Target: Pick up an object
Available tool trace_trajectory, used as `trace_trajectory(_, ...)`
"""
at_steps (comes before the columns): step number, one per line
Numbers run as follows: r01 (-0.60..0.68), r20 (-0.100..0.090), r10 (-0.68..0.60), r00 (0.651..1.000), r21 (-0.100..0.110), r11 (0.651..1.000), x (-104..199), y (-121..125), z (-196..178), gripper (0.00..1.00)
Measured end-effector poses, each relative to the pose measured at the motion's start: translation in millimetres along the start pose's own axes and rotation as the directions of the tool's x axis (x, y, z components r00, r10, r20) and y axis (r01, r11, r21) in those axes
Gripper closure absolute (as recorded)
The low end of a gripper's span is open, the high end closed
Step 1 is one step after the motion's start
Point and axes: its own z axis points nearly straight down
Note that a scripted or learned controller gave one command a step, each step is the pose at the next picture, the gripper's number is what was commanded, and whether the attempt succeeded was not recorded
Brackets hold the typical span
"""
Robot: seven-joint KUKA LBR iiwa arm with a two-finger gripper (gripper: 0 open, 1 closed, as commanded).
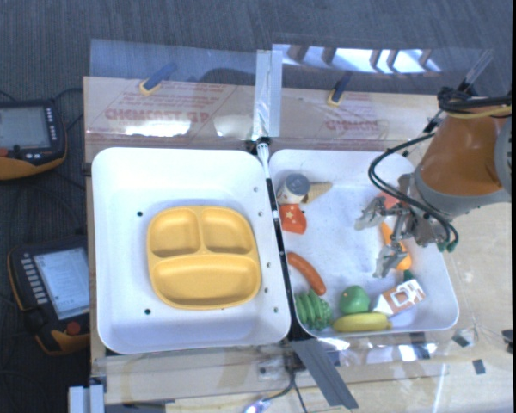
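Two white bins sit side by side on the bench; left bin [120, 231] holds a yellow divided plate [205, 256], approx. centred. Right bin [447, 304] holds all loose items: a grey-capped object [296, 185] w/ a tan cone [318, 190] at far left; a red-orange block [292, 220] just nearer; a red sausage [306, 272] toward centre; a green leafy item [313, 310], a green lime [354, 299] and a yellow banana [361, 322] along the near wall; an orange-white carton [401, 297] at near right. Arm enters from right, orange band above wrist; gripper [392, 252] is low inside right bin, right of centre, fingers [387, 261] pointing down and spread apart, i.e. released; an orange item [402, 261] lies directly beside/under the fingers, contact cannot be determined; no item is seen clamped between them.
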Motion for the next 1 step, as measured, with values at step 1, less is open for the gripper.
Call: trace_trajectory(1,0.001,-0.007,-0.001,1.000,-0.011,1.000,11.1,-27.1,21.1,0.00)
